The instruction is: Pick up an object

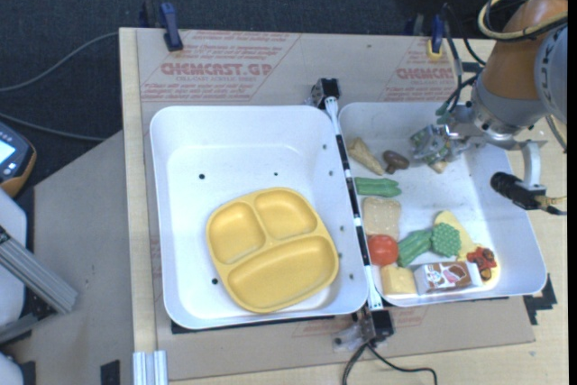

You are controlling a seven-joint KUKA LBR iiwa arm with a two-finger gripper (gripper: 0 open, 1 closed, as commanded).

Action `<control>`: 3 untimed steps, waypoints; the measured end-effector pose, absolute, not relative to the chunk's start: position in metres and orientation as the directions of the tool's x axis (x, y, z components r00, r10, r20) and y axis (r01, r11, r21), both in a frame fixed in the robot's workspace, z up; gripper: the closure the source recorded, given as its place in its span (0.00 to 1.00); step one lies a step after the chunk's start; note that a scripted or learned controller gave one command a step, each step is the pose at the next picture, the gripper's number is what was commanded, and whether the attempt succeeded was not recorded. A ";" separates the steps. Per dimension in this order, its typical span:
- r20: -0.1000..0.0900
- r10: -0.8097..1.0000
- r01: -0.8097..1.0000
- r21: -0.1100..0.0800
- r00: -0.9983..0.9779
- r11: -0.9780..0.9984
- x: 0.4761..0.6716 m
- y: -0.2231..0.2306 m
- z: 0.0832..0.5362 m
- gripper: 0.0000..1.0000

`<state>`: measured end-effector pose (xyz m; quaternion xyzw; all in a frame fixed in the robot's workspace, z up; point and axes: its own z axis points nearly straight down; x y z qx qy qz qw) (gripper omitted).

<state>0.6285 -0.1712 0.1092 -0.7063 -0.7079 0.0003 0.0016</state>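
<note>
Over in the left white bin [180, 149] sits the yellow three-compartment plastic tray [270, 248], and I judge it too broad and flat for me, so I leave it alone. Moving right across the divider, the right white bin [514, 230] holds the smaller play-food pieces: a pale yellow wedge [365, 157] and a small brown rounded lump [395, 160] near the top, a green bean pod [377, 187] below them, then a red tomato [382, 249], a green pickle-like piece [415, 245] and a small printed carton [445, 276] crowded along the lower edge. The brown lump looks like my best target: it lies nearest me with open floor on its right side. To do this well I should come straight down over it and close across its short width, not nudging the wedge just beside it. My gripper [431, 147] hangs over the upper part of the right bin, wrist reaching in from the right, arm bent downward. Whether my jaws are parted or closed, I cannot tell; nothing is visibly between them.
</note>
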 end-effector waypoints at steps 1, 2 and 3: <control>0.002 1.000 1.000 -0.003 0.002 -0.002 0.538 -0.149 0.185 1.00; 0.001 1.000 1.000 0.010 -0.010 0.010 0.557 -0.071 0.253 1.00; 0.003 1.000 1.000 -0.006 -0.006 0.006 0.535 -0.018 0.225 1.00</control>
